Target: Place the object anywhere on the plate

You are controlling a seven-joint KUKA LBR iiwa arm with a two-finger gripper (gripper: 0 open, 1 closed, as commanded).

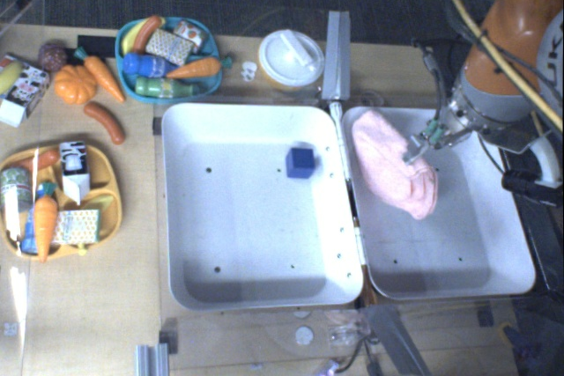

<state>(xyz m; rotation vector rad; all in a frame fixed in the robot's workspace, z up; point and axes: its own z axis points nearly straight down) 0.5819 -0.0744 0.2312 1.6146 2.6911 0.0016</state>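
Note:
A small blue cube [300, 161] lies in the left bin [220, 269], towards its back right. In the right bin [458, 260] lies a pink oblong thing [392, 165] that looks soft and crumpled; I cannot tell whether it is a plate or a cloth. My gripper [420, 147] reaches in from the right and is down at the pink thing's right edge, touching it or just above it. The grey and orange arm [515, 40] rises over the bin's back right corner.
A metal rail [336, 57] runs between the bins at the back. On the bench to the left stand a blue bowl of toy food [167, 59], a yellow dish of toys [60, 202], loose toy vegetables [88, 84] and a white lidded tub [292, 57].

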